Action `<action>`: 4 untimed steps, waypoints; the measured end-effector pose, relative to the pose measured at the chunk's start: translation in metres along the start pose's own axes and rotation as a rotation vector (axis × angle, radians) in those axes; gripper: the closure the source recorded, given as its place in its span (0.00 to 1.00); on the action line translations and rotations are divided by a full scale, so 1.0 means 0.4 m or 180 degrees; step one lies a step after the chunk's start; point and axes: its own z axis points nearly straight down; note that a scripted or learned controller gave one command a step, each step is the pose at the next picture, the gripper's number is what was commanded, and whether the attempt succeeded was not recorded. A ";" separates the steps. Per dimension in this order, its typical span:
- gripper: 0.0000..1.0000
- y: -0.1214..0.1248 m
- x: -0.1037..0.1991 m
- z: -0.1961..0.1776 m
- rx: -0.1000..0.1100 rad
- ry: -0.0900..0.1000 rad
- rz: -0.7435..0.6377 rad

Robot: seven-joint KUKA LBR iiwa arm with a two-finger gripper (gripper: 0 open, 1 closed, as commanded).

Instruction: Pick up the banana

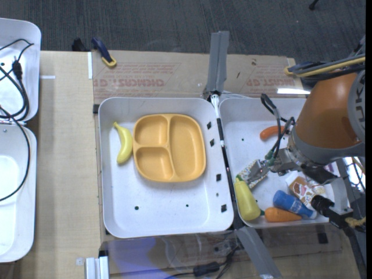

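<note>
The tool [256, 172] sits low in the right bin [238, 121], its metallic tip angled toward the bin's left wall. Whether it stands wide or narrow, I cannot tell; nothing shows between its tips. Just below it lies a yellow squash-like piece [246, 200] against the bin's near-left corner, and touching that, an orange carrot [281, 215]. A blue bottle [294, 205] rests right above the carrot, with a brown-and-white packet [303, 186] beside it. Farther back in this bin there's a small orange sausage-shaped item [269, 133], well apart from the rest.

Over to the left bin [151, 220]: a yellow divided plate [170, 147] with three compartments sits toward the back. The banana [123, 143] lies just beside the plate's left edge, on the bin floor, curved, well apart from the tool.

The arm [328, 118] comes in from the right, its orange band bulking over the right bin's far side, wrist tipped down and leftward. Both bins rest on the bench [64, 156].
</note>
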 end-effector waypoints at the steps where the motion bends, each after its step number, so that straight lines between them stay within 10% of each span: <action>1: 0.00 0.029 0.160 0.000 -0.0001 -0.0003 0.0207; 2: 0.00 -0.001 0.001 0.000 -0.0001 -0.0002 -0.0007; 3: 0.00 0.034 0.193 0.000 0.0000 -0.0005 0.0622; 4: 0.00 0.000 0.007 0.000 0.0002 -0.0003 0.0456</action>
